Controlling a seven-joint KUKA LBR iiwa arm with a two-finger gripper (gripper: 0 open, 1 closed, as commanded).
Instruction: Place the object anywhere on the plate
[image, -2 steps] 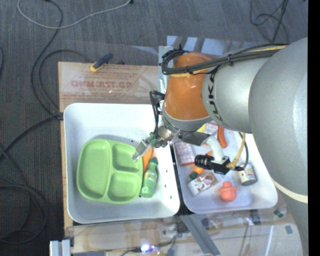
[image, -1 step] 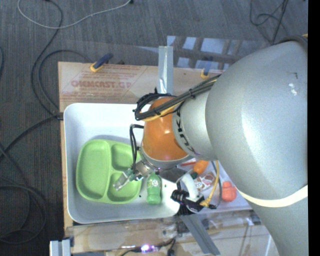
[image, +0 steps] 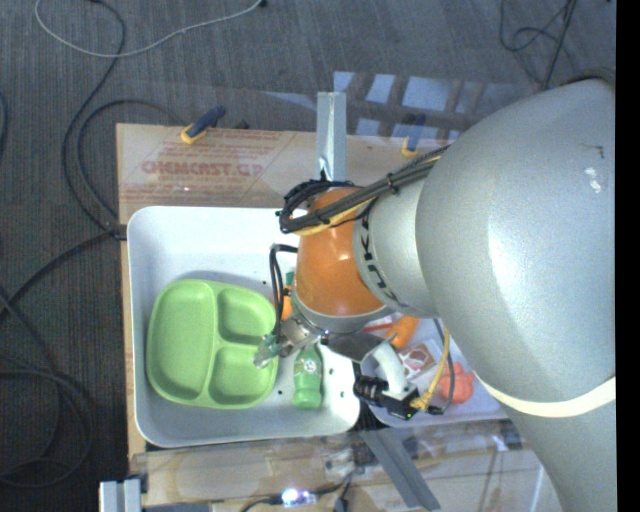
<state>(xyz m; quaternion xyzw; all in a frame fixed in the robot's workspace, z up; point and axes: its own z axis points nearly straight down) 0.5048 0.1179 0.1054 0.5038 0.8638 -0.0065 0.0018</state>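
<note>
Overhead, the arm (image: 500, 250) sweeps in from the right and its bulk covers most of the right bin (image: 470, 400), so the wrist with the orange band (image: 335, 265) hangs over the divide between the two bins. That posture suits the job: the gripper (image: 272, 350) reaches down at the right edge of the green plate (image: 205, 345), a sectioned tray lying in the left bin (image: 150, 240), which judging by the task is the drop target.

How wide the gripper stands cannot be told, nor whether it holds anything; only a small grey metallic tip shows below the wrist, touching or just above the plate's right rim. A green bottle-like object (image: 307, 378) lies just beside the plate on its right, on the bin floor rather than on the plate, and partly under the wrist. It is probably the thing to be placed, though that is a judgement, and its upper end is covered.

In the right bin, orange and red items (image: 450, 380) peep out from beneath the arm, too cut off to name. Cables (image: 310, 200) loop round the wrist and hide its far side.
</note>
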